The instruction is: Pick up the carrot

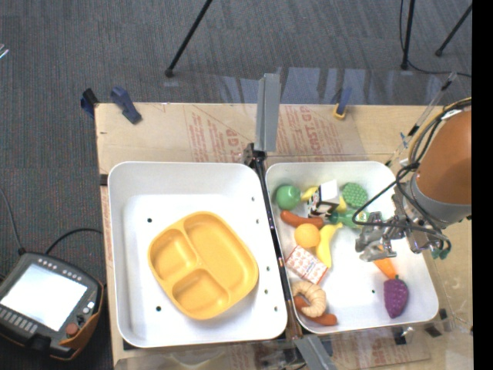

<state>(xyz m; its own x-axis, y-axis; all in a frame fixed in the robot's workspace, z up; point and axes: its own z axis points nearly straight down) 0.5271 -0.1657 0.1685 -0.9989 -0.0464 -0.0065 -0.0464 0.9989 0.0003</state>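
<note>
The carrot (pixel 386 267) is a short orange tapered piece lying in the right bin (pixel 350 168), near its right side. My gripper (pixel 376 244) hangs directly over the carrot's upper end, touching or almost touching it. The gripper's body hides the spot where they meet. I cannot tell whether the carrot is held.
A purple grape bunch (pixel 395 296) lies just below the carrot. To its left are a banana (pixel 330 242), an orange (pixel 307 235), a red-and-white box (pixel 306 265) and a shrimp (pixel 312 298). A green ball (pixel 287 196) sits farther back. A yellow divided plate (pixel 202 263) lies in the left bin (pixel 127 183).
</note>
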